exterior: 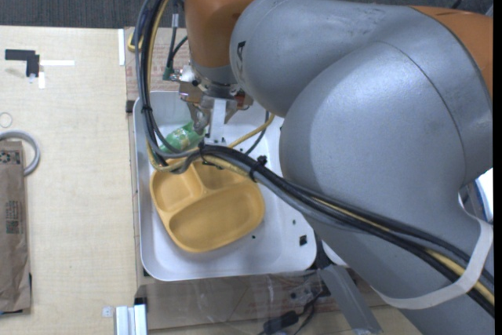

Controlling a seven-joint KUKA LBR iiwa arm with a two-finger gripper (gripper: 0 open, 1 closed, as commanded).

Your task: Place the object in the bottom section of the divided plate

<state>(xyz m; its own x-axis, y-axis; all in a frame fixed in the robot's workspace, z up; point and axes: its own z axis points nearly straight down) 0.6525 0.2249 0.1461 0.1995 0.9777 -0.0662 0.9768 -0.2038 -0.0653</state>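
A yellow divided plate (209, 209) lies in the white bin (161, 267); its large bottom section faces the bin's near side and two smaller sections lie above it. A small green object (180, 140) rests on the bin floor just beyond the plate's top left rim. My gripper (216, 115) hangs over the bin's far end, up and to the right of the green object, open with nothing between its fingers. Its left finger (201, 120) ends close to the object. Black and yellow cables (235, 162) cross the plate's top edge.
The grey arm covers the whole right side of the bin and the view beyond it. To the left is a pale wooden surface with a brown paper bag (12, 227), a grey ring (28, 151) and a black bracket (23, 59).
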